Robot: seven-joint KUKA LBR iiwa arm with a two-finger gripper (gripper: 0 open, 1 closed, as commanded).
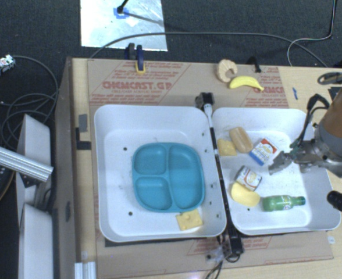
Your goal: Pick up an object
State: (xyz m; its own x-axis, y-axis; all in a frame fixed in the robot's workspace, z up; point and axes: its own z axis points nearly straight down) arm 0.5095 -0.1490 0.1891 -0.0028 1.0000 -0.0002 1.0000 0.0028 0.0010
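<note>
Nearest the camera, a yellow cheese-like block (pixel 189 220) lies at the front of the left bin (pixel 116 127), just before the blue divided plate (pixel 168 176). In the right bin (pixel 319 217), a green bottle (pixel 281 202) lies on its side beside a yellow lemon-like piece (pixel 245 195), with a small can (pixel 249 178) just behind. The gripper (pixel 278 163) hovers over this bin near a small carton (pixel 262 151); whether its fingers are open cannot be told, and nothing visibly sits between them. Farther back, a banana (pixel 245 83) rests on the bench (pixel 159 83).
</note>
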